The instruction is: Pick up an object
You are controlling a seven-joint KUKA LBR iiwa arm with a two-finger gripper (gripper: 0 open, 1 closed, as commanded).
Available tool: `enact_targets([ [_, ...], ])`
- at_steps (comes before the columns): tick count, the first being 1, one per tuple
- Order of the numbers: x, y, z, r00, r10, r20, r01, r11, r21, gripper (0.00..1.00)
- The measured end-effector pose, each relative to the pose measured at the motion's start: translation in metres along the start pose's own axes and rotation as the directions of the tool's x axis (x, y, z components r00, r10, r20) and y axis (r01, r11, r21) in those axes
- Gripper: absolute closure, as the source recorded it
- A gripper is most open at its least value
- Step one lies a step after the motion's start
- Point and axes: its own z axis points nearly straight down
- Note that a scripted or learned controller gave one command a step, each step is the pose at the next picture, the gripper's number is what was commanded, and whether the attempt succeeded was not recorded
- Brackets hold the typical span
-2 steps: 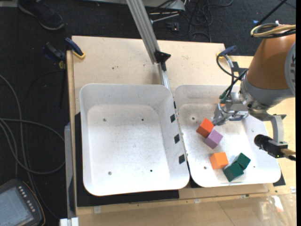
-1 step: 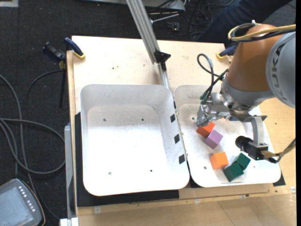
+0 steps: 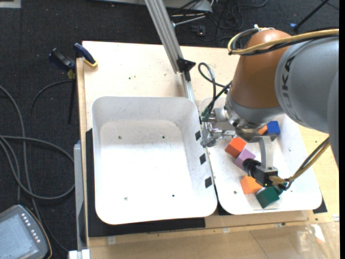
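Note:
Several small blocks lie in the right bin (image 3: 302,161): an orange block (image 3: 235,146), a lilac block (image 3: 247,156) touching it, a blue block (image 3: 273,127) half under the arm, a second orange block (image 3: 249,184) and a green block (image 3: 268,197) at the front. My gripper (image 3: 220,130) hangs low over the right bin's left side, just left of the orange and lilac blocks. The bulky wrist with its orange band (image 3: 259,74) hides most of it from above. No block shows lifted off the bin floor.
The left bin (image 3: 108,112) is a large white tray with a raised rim next to the right bin. A slanted metal rail (image 3: 167,34) runs from the back down to the bins' shared edge. Cables (image 3: 213,93) trail by the wrist. A blue and yellow clamp (image 3: 81,55) sits at the bench's back left corner.

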Motion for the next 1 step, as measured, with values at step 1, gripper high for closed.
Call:
enact_targets([
  [1, 0.0442, 0.0055, 0.0174, 1.0, 0.002, 0.001, -0.002, 1.0, 0.002, 1.0],
])
